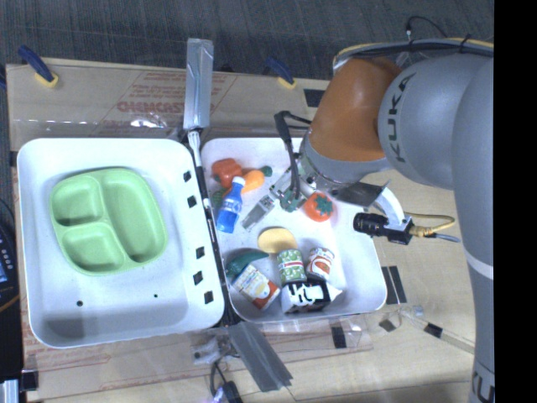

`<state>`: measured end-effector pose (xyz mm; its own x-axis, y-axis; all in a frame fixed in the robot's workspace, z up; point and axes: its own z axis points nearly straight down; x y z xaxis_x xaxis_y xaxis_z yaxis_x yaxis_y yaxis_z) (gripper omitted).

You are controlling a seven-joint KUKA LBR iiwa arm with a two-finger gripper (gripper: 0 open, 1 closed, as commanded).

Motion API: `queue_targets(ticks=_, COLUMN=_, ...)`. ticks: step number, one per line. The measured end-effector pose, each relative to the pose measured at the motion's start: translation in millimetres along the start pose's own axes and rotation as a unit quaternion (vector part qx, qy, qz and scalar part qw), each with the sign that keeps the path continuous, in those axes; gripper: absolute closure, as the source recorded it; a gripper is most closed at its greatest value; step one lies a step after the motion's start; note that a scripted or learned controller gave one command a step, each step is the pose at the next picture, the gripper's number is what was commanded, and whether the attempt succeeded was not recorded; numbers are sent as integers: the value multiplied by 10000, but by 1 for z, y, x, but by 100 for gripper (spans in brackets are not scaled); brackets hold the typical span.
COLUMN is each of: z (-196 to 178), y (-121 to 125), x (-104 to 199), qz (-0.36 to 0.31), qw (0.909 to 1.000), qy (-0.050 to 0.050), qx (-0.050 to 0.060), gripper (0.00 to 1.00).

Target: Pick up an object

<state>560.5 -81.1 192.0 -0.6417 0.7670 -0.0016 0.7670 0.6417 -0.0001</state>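
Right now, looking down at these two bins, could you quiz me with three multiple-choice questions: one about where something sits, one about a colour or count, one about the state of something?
1. Where is the green divided tray?
A. In the left bin
B. In the right bin
C. On the floor

2. What colour is the bottle lying near the divider between the bins?
A. Yellow
B. Blue
C. Black

3. Where is the gripper at this moment?
A. Low over the right bin's clutter
B. Over the left bin
C. Parked beyond the bench

Answers:
1. A, the tray lies alone in the left bin.
2. B, its body is blue with a white cap.
3. A, it hangs among the objects in the right bin, beside the orange-red round object.
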Motion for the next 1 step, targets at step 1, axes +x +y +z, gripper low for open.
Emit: queue_targets(ticks=1, z=84, y=-44, x=1, qz=361, qw=9993, qy=-28, qx=-26, gripper=0)
